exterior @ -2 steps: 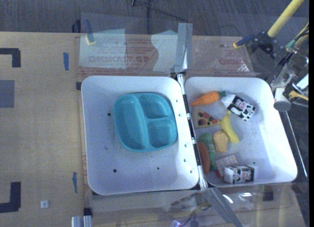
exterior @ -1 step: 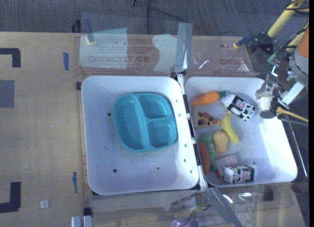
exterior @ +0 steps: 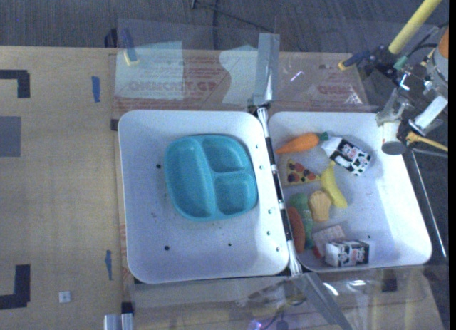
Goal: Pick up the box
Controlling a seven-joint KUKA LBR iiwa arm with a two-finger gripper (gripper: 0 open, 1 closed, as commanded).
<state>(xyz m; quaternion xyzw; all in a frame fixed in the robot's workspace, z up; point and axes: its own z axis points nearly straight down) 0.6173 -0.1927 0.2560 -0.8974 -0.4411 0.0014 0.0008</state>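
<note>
In the camera view, two shallow white bins are set side by side on the wooden bench [exterior: 57,200]. A smooth teal divided plate [exterior: 211,177] is held in the left bin [exterior: 142,250]. In the right bin [exterior: 406,222], a small printed box [exterior: 347,253] is found at the near edge and a tapered orange carrot [exterior: 299,143] towards the far edge. The claw [exterior: 407,118] is seen beyond that bin's far right corner; whether it is released or clenched cannot be told.
</note>
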